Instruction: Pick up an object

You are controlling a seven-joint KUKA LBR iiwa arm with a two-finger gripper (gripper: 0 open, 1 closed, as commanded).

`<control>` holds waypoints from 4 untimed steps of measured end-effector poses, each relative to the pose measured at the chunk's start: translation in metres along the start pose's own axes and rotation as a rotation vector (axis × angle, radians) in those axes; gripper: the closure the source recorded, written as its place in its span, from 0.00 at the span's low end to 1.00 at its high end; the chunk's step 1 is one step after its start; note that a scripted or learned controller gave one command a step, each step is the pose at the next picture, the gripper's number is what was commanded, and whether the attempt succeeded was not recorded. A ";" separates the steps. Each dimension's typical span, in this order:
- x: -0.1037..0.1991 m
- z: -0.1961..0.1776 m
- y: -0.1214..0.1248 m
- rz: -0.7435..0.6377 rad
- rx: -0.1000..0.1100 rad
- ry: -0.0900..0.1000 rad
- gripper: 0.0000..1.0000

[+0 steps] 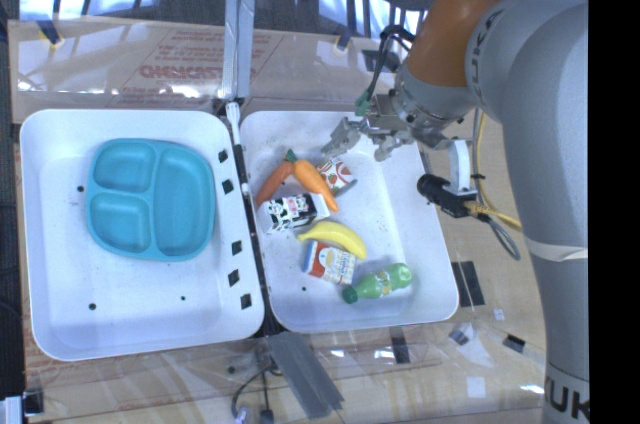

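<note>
The right bin [425, 242] holds a small pile of toy food. Two orange carrots [300, 178] lie at its back left, with a small red and white carton [339, 174] beside them. In front of these sit a black and white cow-print carton [293, 210], a yellow banana [336, 235], an orange and white carton [330, 262] and a green bottle [379, 282]. My gripper [362, 143] hangs over the back of this bin, just behind and right of the red and white carton. It is open, with nothing between its fingers [338, 141].
The left bin [50, 292] bears a blue divided plate [152, 197]. A grey divider [238, 42] stands up behind the gap between the bins. The arm's grey body [540, 112] covers the right side, with cables [490, 207] hanging by the right bin's edge.
</note>
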State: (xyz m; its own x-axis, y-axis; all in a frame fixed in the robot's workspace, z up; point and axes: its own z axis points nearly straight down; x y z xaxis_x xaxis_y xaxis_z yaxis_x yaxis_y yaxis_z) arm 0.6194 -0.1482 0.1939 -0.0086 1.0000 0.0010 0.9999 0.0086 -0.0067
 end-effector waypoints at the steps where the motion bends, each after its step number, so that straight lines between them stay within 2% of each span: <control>1: 0.023 0.104 0.037 0.044 -0.001 0.000 0.00; 2: 0.024 0.094 0.038 0.039 0.001 0.000 1.00; 3: 0.085 -0.048 0.022 -0.034 -0.005 -0.001 1.00; 4: 0.085 -0.048 0.021 -0.033 -0.004 -0.001 0.00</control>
State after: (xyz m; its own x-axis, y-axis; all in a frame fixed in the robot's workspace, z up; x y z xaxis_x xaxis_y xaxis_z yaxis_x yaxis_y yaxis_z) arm 0.6405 -0.0634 0.2414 -0.0421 0.9991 0.0002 0.9991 0.0421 -0.0031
